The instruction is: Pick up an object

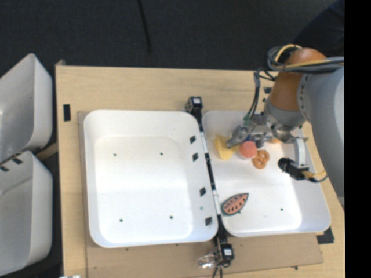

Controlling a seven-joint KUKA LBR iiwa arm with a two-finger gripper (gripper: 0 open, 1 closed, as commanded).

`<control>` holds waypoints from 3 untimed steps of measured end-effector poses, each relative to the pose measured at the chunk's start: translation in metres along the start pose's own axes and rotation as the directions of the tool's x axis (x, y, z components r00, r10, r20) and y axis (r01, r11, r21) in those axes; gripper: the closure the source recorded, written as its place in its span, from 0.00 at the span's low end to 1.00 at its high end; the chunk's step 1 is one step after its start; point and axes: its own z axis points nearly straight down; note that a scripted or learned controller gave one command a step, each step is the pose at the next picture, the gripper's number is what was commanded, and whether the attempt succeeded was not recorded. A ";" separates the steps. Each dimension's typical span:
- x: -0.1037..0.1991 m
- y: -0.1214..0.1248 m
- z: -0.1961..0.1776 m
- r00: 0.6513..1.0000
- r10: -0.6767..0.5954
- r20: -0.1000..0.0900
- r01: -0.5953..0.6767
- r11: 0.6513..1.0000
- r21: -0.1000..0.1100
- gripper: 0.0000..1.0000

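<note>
Gripper (246, 136) among yellow piece (223, 148), red ball (248, 149), orange ring (260, 160)

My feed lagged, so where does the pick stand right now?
Done: the arm has reached into the right bin, and the gripper is low over the cluster of yellow piece, pink ball and orange pretzel-shaped toy. In hand: nothing visibly. Left: grasp and lift. The leaf-shaped toy lies apart, nearer the front.
</note>
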 end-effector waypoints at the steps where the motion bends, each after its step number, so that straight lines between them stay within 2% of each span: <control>1: -0.063 0.010 0.000 1.000 0.015 0.002 -0.015 1.000 0.014 0.00; 2: -0.003 0.039 0.006 1.000 0.011 -0.001 -0.011 0.999 0.049 0.00; 3: -0.020 -0.002 0.000 1.000 0.014 0.002 -0.014 1.000 0.012 0.00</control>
